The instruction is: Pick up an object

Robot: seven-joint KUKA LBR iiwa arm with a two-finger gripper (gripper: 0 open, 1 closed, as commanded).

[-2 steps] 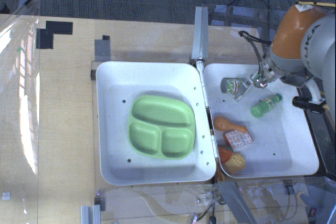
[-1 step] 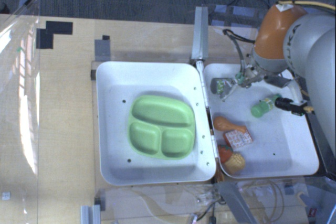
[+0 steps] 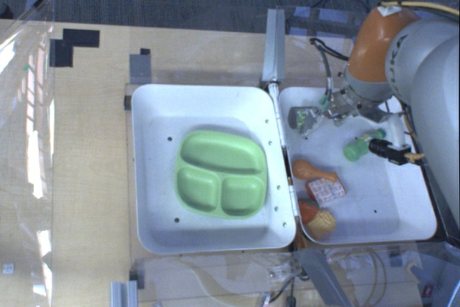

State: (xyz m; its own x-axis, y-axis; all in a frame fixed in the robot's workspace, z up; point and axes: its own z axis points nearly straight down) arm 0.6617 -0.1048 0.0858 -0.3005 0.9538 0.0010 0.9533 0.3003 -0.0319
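Two shallow white plastic bins sit side by side on the pale wooden bench (image 3: 86, 176): the left bin (image 3: 154, 226) holds one smooth light-green plastic tray with three compartments (image 3: 221, 172), and the right bin (image 3: 402, 216) holds five small objects. These are a green rounded piece (image 3: 357, 149), an orange pear-shaped piece (image 3: 311, 170), a flat red-and-white patterned packet (image 3: 326, 189), a red piece half hidden at the bin wall (image 3: 307, 211), and a bumpy yellow piece (image 3: 322, 223). The metal two-finger gripper (image 3: 307, 118) hangs low at that bin's upper-left corner, well apart from them, too small and blurred to tell how it stands.
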